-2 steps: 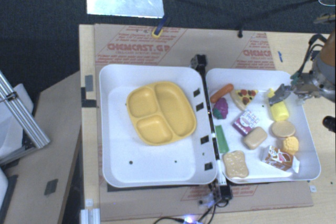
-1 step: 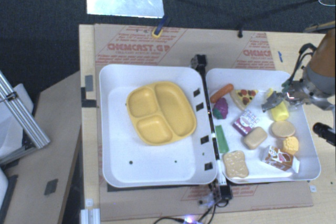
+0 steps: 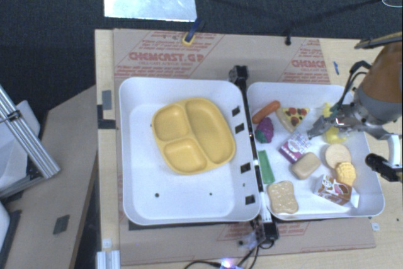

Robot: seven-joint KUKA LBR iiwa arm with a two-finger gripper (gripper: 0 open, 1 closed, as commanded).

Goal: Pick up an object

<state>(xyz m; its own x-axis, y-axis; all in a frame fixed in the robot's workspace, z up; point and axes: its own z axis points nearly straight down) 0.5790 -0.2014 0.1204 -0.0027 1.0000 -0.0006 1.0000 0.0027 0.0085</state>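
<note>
The grey arm's gripper (image 3: 334, 122) is being held low over the far side of the right white bin (image 3: 371, 201), just beside a purple printed packet (image 3: 296, 148) and a round beige biscuit (image 3: 337, 154), probably because the toy foods are being kept there. Whether it is clenched or released cannot be told. In the left white bin (image 3: 135, 198) a yellow three-compartment plastic tray (image 3: 189, 135) is lying, well apart.
</note>
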